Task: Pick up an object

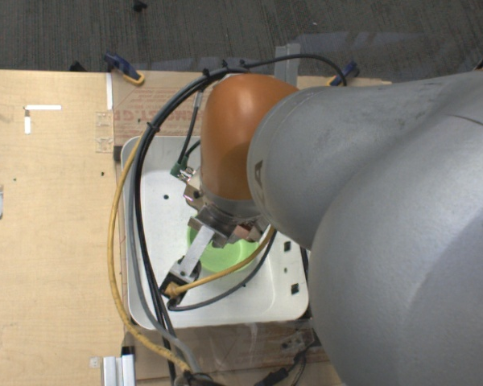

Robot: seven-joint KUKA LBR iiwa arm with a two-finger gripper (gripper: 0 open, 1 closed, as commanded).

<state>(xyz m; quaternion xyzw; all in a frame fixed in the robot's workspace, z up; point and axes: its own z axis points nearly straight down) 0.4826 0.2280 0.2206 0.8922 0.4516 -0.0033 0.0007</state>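
My arm reaches in from the right and fills most of the camera view, its orange band [233,135] hanging over the left white bin [157,207]. A light green object [225,256] lies on the bin floor just below the wrist, partly covered by it. The gripper itself is hidden under the wrist, so I cannot see what it touches.
The bin's left and front walls [225,316] show, with a yellow cable [117,240] looping over the left rim. A bare wooden bench [48,215] lies to the left. The right bin is hidden behind the grey arm [402,240].
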